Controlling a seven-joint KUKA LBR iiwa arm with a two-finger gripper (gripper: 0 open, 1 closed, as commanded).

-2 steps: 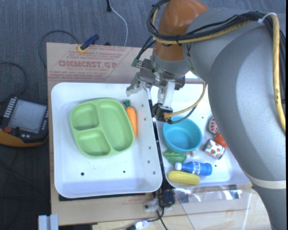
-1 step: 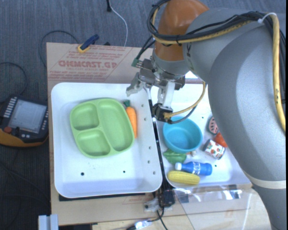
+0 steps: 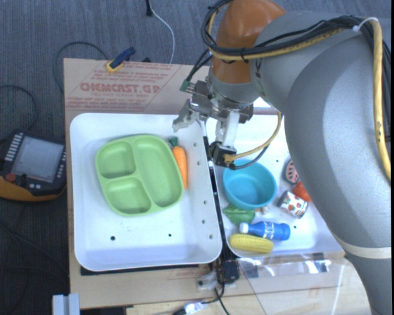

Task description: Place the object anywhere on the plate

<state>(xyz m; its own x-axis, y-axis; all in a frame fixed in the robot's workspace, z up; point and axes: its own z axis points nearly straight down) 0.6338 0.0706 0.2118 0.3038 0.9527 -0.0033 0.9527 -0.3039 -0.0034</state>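
One carrot (image 3: pixel 180 165) lies against the green plate's (image 3: pixel 139 174) right rim; the pincer's (image 3: pixel 207 125) state is unclear.

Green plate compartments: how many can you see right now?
3. On the green sectioned plastic plate in the left white bin: two small ones stacked along its left side, one long one on its right.

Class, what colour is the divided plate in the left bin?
Light green plate, camera view.
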